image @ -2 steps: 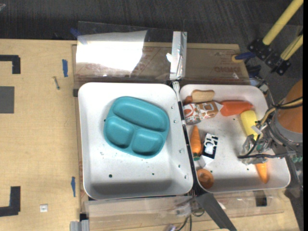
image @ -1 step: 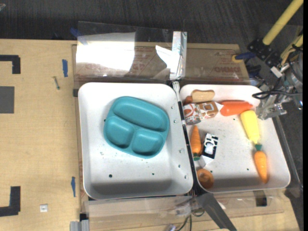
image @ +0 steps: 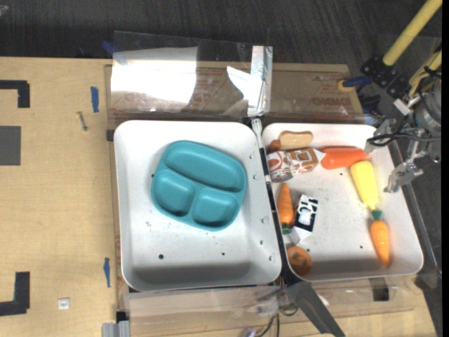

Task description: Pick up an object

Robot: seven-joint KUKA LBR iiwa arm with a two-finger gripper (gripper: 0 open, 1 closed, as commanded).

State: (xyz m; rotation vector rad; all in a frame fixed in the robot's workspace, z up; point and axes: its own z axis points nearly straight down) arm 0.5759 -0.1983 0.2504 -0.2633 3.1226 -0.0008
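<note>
- We are seeing the gripper (image: pixel 405 168) hovering at the right bin (image: pixel 409 258) edge; we cannot tell its finger state.
- We are judging the yellow corn (image: pixel 365 182), lying nearby, light, stiff, slippery; we are advising a mid-length grasp.

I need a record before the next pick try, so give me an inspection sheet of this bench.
Surface: two white bins, left bin and right bin, on a wooden bench.
Job's things: right bin holds a corn cob, carrots, a hot dog, a printed carton.
Clutter: teal divided tray in the left bin.
Grippers: gripper at the right bin's right edge, nothing between its fingers.
Cables: dark cables by the arm.
Surroundings: blue tape on the bench.
</note>
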